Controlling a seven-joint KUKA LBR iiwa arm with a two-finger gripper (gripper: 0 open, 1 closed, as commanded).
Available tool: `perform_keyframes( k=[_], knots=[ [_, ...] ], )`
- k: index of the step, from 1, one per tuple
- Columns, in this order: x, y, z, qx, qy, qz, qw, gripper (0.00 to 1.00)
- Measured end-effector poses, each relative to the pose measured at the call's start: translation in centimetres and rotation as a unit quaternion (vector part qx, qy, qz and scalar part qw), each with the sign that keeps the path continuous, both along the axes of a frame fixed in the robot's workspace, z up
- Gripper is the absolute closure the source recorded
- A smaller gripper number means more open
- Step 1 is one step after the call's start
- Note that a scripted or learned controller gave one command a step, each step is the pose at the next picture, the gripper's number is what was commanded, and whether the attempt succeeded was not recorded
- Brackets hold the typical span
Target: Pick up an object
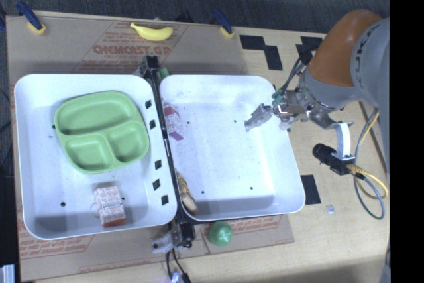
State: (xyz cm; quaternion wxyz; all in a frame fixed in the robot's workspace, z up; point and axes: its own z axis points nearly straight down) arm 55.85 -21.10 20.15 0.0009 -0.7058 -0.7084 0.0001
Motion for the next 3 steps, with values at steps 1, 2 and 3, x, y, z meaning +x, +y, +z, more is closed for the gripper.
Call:
perform_keyframes(
  k=[1,2,3],
  knots=[
    [9.9,0.1,0.9,-0.0003,-0.001,0.001,1.0,0.0],
    [5.3,0.1,-11.0,-0.0002,0.001,0.001,1.0,0.0],
    [-3.0,0.0,-6.4,-0.0006,0.001,0.001,1.0,0.0]
  ],
)
